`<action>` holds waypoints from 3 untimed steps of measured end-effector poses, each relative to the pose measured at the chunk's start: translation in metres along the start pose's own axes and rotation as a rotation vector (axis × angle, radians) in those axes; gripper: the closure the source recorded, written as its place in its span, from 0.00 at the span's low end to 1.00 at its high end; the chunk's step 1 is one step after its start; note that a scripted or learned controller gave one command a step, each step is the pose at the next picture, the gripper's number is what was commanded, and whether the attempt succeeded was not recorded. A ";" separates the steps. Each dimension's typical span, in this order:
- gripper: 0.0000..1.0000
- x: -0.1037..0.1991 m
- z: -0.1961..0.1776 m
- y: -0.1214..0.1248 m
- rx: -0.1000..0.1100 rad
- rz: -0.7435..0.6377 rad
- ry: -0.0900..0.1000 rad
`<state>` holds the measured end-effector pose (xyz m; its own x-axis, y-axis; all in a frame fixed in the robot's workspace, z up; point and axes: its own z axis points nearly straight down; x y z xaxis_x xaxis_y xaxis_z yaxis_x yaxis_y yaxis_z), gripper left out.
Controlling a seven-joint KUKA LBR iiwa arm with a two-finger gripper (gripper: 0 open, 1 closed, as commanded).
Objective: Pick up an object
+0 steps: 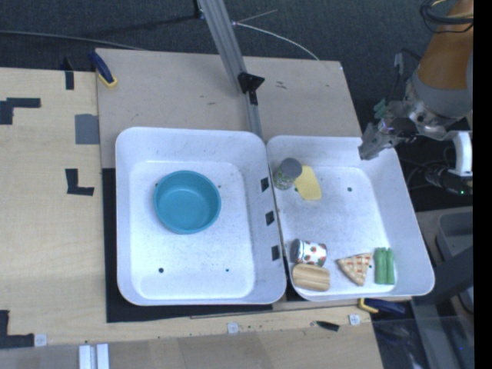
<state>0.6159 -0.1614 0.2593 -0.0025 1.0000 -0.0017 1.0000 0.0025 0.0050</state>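
The right bin (384, 206) holds several small objects. A grey cylinder (288, 172) and a yellow piece (309, 183) lie near its back left corner. Along its front edge sit a small printed can (310, 252), a tan bread-like piece (310, 277), a pizza-slice toy (355, 268) and a green piece (383, 266). A blue bowl (187, 201) stands in the left bin (138, 229). My gripper (371, 146) hovers over the right bin's back right corner, away from all the objects, with nothing seen in it.
A slanted metal bar (231, 52) runs from the top down to the gap between the bins. The arm (446, 60) comes in from the upper right. Cables lie at the right of the bench.
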 end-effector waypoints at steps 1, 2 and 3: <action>1.00 0.000 -0.014 0.001 0.004 0.001 0.001; 1.00 0.056 -0.016 -0.002 0.006 -0.003 0.003; 1.00 0.108 0.005 -0.003 0.008 -0.003 0.003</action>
<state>0.6123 -0.0531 0.2542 -0.0060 1.0000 0.0013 1.0000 0.0060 -0.0033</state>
